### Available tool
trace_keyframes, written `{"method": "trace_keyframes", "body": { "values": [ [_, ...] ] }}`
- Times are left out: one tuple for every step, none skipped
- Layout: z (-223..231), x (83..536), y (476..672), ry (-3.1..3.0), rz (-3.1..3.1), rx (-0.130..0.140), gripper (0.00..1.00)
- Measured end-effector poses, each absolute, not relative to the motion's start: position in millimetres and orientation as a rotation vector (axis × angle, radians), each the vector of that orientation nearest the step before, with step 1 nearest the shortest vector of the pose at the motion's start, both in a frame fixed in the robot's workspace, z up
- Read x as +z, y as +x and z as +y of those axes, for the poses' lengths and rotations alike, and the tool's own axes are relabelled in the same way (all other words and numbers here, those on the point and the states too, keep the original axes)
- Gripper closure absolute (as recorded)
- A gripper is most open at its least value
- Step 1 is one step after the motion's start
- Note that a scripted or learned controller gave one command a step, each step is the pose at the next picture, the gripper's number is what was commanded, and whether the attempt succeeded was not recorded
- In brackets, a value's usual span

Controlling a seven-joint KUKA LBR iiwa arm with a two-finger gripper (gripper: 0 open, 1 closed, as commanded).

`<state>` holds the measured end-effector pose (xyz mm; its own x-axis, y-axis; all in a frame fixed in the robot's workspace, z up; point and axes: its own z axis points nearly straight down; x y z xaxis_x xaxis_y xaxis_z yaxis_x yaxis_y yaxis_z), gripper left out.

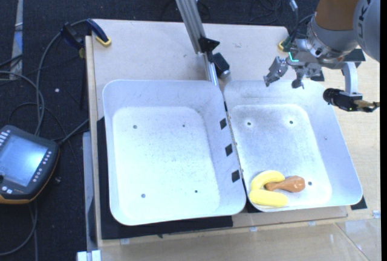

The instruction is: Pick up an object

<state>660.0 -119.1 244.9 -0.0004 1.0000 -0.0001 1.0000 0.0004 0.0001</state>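
Observation:
A yellow banana (pixel 264 188) lies curled in the near corner of the right bin (pixel 329 133). A brown drumstick-shaped object (pixel 288 184) rests against it on its right side. My gripper (pixel 285 74) hangs above the far edge of the right bin, well away from both objects. Its two fingers stand apart with nothing between them.
The left bin (pixel 121 109) sits beside the right one, with a raised divider between them. A slanted metal rail (pixel 188 6) rises from the bench behind the bins. A teach pendant (pixel 21 163) lies off the bench to the left. Cables run along the floor.

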Motion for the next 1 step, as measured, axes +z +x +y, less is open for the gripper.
{"method": "trace_keyframes", "body": {
  "values": [
    [-119.1, 244.9, 660.0, 2.221, 2.222, 0.0, 0.0]
  ]
}}
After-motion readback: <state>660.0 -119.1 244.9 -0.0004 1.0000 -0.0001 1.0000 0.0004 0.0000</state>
